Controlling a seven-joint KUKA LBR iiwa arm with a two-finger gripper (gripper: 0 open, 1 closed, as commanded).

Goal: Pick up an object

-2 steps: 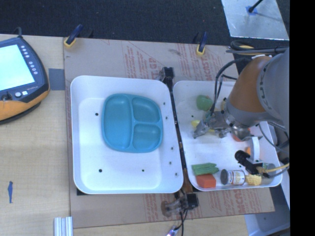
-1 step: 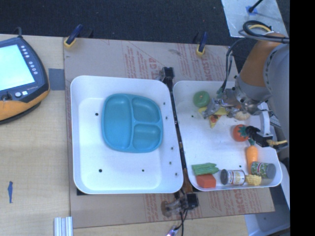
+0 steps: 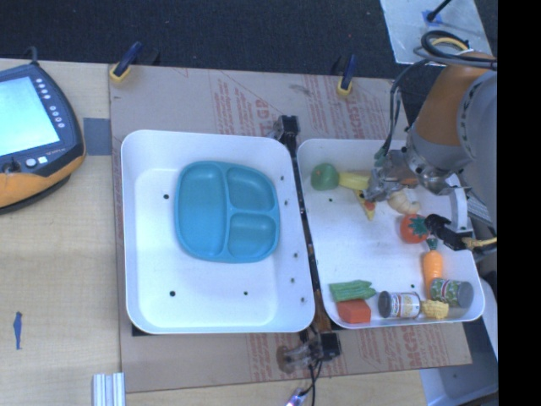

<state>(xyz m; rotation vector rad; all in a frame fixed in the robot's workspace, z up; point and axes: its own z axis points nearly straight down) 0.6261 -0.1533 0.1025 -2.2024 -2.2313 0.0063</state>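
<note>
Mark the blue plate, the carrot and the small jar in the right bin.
blue plate (image 3: pixel 226 211): camera view, middle, where its dividers meet.
carrot (image 3: pixel 432 265): camera view, orange body.
small jar (image 3: pixel 400 304): camera view, its side, lying down.

Faint red printing noted across the brown cardboard sheet (image 3: pixel 211 100) under the bins, letters too blurred to be read, label on small can (image 3: pixel 400 304) illegible, no other text, number or sign made out
</note>
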